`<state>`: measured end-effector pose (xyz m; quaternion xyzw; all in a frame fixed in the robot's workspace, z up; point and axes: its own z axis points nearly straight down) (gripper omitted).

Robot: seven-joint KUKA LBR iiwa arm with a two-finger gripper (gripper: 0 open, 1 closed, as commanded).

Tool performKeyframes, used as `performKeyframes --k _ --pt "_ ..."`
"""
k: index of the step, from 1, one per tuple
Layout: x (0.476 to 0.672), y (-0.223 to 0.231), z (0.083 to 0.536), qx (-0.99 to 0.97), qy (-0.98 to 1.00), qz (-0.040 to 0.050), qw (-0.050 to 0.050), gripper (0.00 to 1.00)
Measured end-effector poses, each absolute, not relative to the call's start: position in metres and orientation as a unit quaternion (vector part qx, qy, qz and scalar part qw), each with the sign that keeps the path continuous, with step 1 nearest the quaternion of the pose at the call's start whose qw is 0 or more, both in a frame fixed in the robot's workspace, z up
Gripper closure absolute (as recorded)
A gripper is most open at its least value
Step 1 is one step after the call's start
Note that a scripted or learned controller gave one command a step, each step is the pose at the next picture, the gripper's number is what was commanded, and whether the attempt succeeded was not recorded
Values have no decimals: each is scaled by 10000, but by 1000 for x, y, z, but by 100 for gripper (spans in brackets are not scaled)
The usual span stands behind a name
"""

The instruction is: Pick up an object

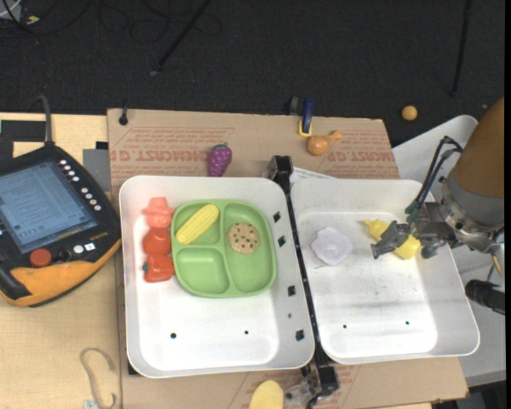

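Note:
In the right bin [392, 335] a yellow toy [376, 227] lies near the far right, with another yellow patch [407, 248] beside it that may be part of the same toy. My gripper [395, 239] is low over this yellow toy and partly covers it. A clear plastic cup [330, 247] lies just left of it. The left bin [204, 339] holds a green divided plate [206, 273] carrying a corn cob [196, 222] and a cookie [244, 238]. A red figure [157, 244] stands left of the plate.
Purple grapes [220, 158], an orange gourd [322, 142] and a blue clamp [307, 114] lie on the cardboard behind the bins. A control pendant [43, 220] sits at the left. A yellow object [266, 394] lies at the front edge.

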<state>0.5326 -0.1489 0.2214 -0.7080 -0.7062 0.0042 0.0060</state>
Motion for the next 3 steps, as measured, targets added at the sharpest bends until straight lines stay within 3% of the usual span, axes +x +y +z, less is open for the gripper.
performKeyframes --k 1,2,3 --pt "535 -149 228 -7073 -7069 5 4 0" --pt "525 -153 175 -7070 -7072 20 37 0" --pt "530 -146 129 -7064 -7078 15 34 0"
